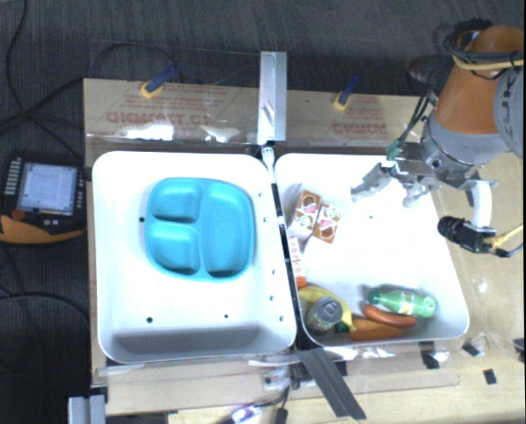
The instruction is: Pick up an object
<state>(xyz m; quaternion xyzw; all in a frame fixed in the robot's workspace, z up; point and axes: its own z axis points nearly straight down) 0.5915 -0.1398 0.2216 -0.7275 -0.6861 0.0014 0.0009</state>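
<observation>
I've got the gripper [389, 185] hanging over the upper part of the right bin [439, 263], fingers spread apart with nothing between them. Left of it lies a patterned packet [316, 218] on the bin floor. Along the near edge sit a green bottle [402, 303], something orange, maybe a carrot [378, 328], and a yellowish item [323, 311]. Left bin [113, 263] holds a blue tray [199, 227].

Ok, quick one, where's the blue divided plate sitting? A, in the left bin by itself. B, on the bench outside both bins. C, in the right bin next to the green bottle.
A: the blue divided plate lies alone in the left bin, while the green bottle lies in the right bin.
</observation>
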